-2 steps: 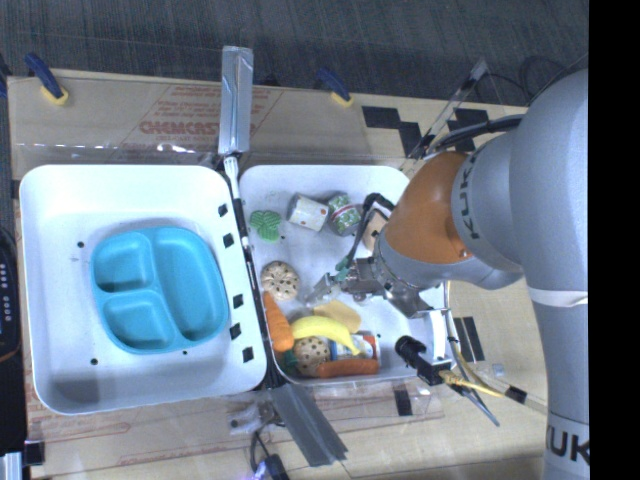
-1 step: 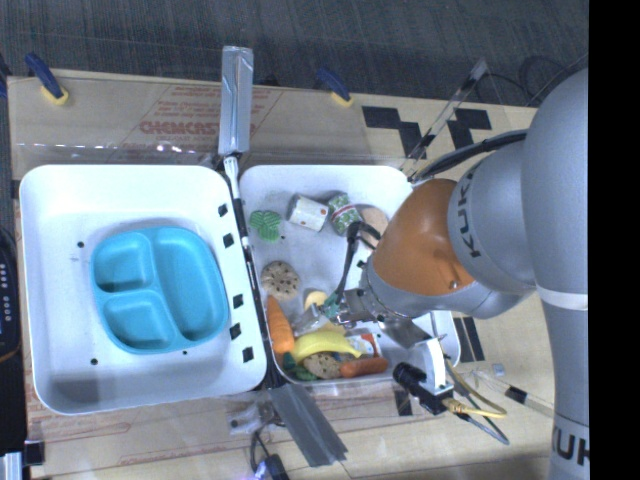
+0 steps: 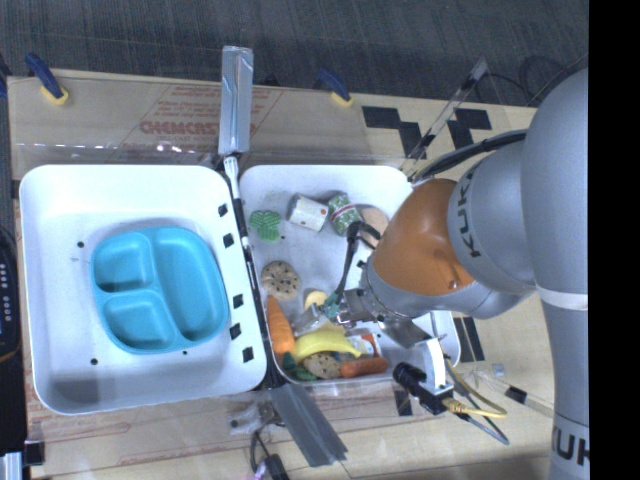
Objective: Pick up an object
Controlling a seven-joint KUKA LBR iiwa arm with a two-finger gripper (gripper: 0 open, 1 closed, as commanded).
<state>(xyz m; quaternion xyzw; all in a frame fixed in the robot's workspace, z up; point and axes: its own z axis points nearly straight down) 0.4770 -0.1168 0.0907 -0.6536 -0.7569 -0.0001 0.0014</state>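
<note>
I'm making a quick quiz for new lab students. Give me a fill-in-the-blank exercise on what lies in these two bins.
1. The blue divided tray lies in the ____ bin.
2. The divided tray has ____ compartments.
3. The banana lies in the same bin as the carrot, which is coloured ____.
4. The arm's band hanging over the right bin is coloured ____.

Missing words: left; three; orange; orange

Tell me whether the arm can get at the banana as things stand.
Probably yes. The banana lies on top of the pile at the near end of the right bin, with nothing over it, and the gripper hangs right beside it. The carrot and other items crowd it closely.
</note>
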